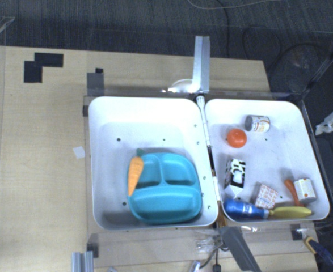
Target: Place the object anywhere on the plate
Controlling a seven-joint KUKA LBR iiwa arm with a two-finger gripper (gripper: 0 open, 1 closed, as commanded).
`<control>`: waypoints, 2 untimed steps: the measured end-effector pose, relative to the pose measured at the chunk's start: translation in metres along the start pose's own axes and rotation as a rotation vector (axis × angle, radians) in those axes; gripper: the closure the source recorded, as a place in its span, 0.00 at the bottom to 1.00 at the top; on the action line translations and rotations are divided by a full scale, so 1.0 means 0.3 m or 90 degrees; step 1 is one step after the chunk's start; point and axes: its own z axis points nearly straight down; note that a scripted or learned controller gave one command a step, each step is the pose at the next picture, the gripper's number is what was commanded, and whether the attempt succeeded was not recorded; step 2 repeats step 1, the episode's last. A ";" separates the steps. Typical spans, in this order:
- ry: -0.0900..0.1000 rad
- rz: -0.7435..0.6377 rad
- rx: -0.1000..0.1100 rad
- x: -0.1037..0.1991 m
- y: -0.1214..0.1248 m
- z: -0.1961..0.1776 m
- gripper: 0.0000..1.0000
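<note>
Orange carrot (134, 173): toy, in the left bin (106, 152); lies lengthwise along the plate's left edge, green top toward the bin's far side, tip toward the near side. Looks to be resting on the rim, partly overhanging. Most likely the task's object.
Plate (167, 191): blue, three sections, in the near half of the left bin, close to the divider side.
Task state: judged nearly or already met, since the carrot touches the plate; cannot tell how much of it sits on the rim and how much on the bin floor.
Carrot handling: probably light, stiff plastic or rubber, smooth, a bit slippery; tapered, so it may squirt out of a pinch near the tip. Not fragile.
Grasp spot: across the thick upper half, fingers crosswise to its length; the plate rim on one side leaves little room.
Right bin (302, 152): can (257, 123) and orange ball (236, 137) toward the far side; black-and-white carton (235, 173) by the divider; patterned box (266, 196), blue bottle (243, 209) and banana (291, 212) along the near edge; small box (305, 190) at the near right corner.
Other candidates: ball rolls; can is rigid and round; banana is curved and lies low.
Desk (36, 169): pale wood, carries both bins.
</note>
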 end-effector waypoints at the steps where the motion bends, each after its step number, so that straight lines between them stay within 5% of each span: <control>1: 0.000 -0.071 0.000 -0.020 -0.008 0.060 0.00; 2: 0.000 -0.071 0.000 -0.020 -0.008 0.060 0.00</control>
